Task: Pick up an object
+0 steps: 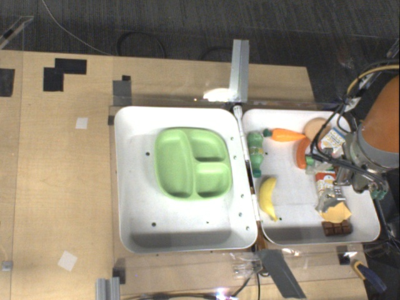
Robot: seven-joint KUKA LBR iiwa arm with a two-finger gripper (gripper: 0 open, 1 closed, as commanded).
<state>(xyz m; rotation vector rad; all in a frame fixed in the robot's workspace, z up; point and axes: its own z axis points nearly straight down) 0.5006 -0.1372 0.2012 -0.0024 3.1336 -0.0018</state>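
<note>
Banana (267, 197) lies left of the gripper (329, 200), well apart.

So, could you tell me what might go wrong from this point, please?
The hand sits low over crowded items at the right bin's far side: a yellow piece and a brown block lie close together, so it could catch both or nudge one away. Cables hanging above the carrot could snag.

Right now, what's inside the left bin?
The left bin holds one green divided plate, lying flat near its middle. Anything beneath the plate is covered.
</note>
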